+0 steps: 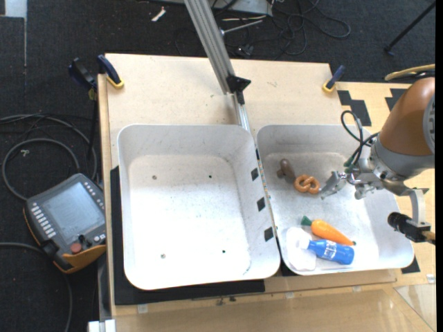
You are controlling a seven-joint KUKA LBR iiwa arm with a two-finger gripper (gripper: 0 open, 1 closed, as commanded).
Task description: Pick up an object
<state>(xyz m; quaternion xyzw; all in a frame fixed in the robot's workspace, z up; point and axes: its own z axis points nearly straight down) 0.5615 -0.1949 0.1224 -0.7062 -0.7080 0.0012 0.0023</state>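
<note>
Blue bottle | touching carrot | pretzel beside tool

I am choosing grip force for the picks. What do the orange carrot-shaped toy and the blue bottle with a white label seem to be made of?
The orange carrot-shaped toy looks like moulded plastic or rubber: uniform saturated colour, smooth surface, small green tip. The blue bottle with a white label looks like glossy hard plastic, with a faint sheen along its side. Neither can be confirmed from above.

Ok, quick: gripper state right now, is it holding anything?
Gripper: over the right bin, beside the pretzel; nothing seen between its fingers; open or shut cannot be told.
</note>
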